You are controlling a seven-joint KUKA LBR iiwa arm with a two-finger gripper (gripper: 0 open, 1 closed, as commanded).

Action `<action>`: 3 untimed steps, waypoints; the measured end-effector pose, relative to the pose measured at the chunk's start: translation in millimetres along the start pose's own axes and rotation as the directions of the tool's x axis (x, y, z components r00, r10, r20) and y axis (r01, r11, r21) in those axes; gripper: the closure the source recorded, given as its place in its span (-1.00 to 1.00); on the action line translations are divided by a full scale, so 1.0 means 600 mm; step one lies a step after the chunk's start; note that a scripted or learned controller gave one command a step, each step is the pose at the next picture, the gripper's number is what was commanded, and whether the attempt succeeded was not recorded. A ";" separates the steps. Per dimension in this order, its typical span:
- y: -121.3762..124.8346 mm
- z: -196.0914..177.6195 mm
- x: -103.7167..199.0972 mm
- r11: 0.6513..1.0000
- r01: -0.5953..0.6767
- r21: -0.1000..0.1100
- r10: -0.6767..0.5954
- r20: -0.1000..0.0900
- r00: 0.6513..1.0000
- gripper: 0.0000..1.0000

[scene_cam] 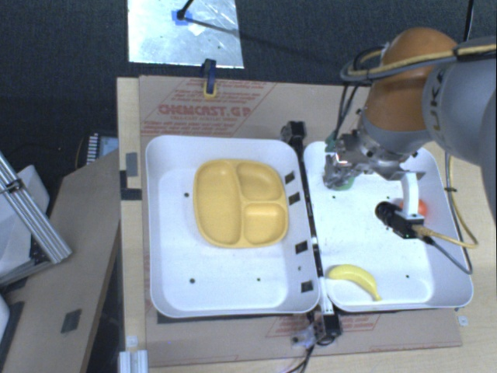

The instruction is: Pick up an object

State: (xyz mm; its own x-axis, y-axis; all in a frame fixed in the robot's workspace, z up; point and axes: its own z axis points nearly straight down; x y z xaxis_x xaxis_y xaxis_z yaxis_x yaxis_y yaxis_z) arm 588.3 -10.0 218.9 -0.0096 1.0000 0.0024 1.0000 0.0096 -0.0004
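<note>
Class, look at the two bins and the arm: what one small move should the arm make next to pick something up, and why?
Probably shift the gripper toward the banana. The gripper sits at the far left corner of the right bin, while the banana lies alone near the front edge with bare floor around it.

Evenly and brightly lit from above. Strong glare off the foil sheet (185,20) at the top edge; both white bins (167,208) near blown out. Soft shadows only. Slightly grainy, mildly blurred throughout.
</note>
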 end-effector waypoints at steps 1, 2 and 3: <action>-0.025 0.003 0.073 1.000 0.000 0.000 0.000 0.000 1.000 1.00; -0.061 -0.017 0.145 1.000 0.000 -0.001 0.000 0.000 1.000 1.00; -0.060 -0.016 0.140 1.000 -0.006 -0.001 0.006 0.002 1.000 -1.00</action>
